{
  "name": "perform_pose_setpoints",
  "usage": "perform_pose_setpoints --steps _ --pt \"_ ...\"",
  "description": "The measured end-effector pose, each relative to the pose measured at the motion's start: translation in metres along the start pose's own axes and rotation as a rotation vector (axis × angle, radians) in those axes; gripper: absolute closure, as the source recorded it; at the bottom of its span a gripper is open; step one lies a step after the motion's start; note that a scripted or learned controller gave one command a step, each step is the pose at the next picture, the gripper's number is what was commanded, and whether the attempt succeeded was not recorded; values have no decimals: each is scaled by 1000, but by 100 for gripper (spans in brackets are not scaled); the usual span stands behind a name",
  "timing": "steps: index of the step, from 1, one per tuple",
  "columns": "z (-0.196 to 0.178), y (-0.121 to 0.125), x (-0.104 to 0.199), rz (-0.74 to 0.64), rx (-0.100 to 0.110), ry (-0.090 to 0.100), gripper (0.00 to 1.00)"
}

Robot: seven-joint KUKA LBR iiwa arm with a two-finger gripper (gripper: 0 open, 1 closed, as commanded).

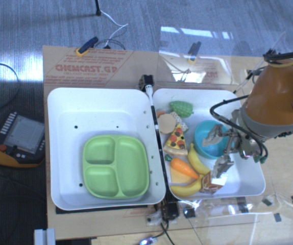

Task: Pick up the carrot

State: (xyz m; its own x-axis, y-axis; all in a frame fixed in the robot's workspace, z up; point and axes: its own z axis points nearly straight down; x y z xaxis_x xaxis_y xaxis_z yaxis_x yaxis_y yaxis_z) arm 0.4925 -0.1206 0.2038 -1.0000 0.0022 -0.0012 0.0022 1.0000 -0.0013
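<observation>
The carrot (183, 168) is a short orange piece lying in the right bin (248, 180), near its front left, between a pizza slice and two bananas. My gripper (218, 151) hangs over the same bin, to the right of the carrot and apart from it. Its two fingers (222, 166) are spread, with nothing between them. One finger is by the blue bowl (206, 141), the other near the bin's front. The grey arm with its orange band (274, 98) comes in from the right.
Around the carrot lie a pizza slice (176, 140), two bananas (198, 160) (185, 190), a green leafy piece (181, 107), a round bun (166, 122) and a brown-red item (211, 184). The left bin (65, 111) holds a green divided plate (116, 166).
</observation>
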Motion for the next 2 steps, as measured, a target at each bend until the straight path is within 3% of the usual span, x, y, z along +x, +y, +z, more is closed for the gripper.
perform_pose_setpoints --steps 1,2 --pt "20 73 -5 172 -2 0 0" --pt "20 114 8 123 -2 0 0"
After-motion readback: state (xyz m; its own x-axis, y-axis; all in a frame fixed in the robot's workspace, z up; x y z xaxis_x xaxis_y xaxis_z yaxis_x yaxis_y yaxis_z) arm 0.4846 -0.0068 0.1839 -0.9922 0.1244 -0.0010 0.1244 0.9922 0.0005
